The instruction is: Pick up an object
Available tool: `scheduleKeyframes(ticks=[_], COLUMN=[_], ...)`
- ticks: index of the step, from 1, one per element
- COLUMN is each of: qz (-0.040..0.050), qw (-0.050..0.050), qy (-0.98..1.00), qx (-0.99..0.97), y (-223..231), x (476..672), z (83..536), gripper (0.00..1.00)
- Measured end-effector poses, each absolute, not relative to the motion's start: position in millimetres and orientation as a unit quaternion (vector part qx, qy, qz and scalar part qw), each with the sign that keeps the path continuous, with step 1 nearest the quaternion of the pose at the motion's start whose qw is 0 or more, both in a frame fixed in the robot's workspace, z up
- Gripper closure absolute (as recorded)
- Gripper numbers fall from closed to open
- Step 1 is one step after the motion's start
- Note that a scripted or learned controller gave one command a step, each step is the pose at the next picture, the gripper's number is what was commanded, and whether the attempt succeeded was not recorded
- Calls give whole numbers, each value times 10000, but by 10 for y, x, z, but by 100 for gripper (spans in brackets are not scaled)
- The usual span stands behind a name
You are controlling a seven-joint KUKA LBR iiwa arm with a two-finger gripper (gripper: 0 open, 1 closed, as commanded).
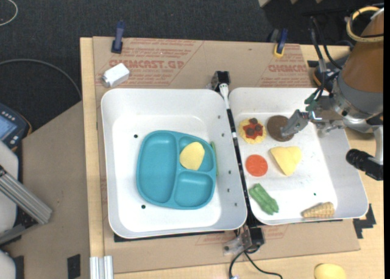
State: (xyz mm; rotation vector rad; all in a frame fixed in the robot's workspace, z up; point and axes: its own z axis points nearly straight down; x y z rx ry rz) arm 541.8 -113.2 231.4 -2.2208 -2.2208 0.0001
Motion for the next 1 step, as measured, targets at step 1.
scheduleKeyframes(ticks=[1], qz=[20], qw=[42], qy=[-7061], qx=[-7081], y=[-1185], x=[4896], z=[1780], gripper=[0])
